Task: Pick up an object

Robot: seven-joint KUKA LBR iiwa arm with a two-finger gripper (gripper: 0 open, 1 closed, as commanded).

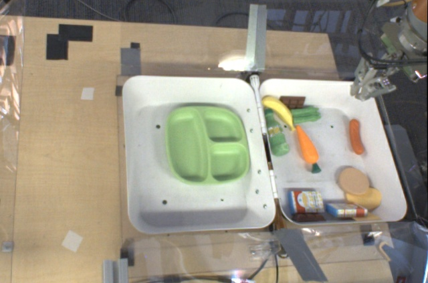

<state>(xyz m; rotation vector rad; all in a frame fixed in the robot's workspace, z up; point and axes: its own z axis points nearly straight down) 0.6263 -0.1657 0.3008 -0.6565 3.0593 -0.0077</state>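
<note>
pincer (369, 86): above top right corner of right shallow white bin (394, 161), holds nothing, finger gap cannot be told | progress: nothing picked yet, whole grasp left | candidates in right bin: small orange-red sausage (356, 136) nearest, orange plastic carrot (307, 146), yellow banana (279, 112) | left bin: green divided plastic tray (205, 144)

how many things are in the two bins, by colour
green: 3, the divided plate in the left bin, the long vegetable and the bottle
orange or red-orange: 2, carrot, sausage
yellow: 2, banana, lower-corner piece
brown or tan: 2, bar, disc
red-labelled: 2, can, tube
total: 11
</note>
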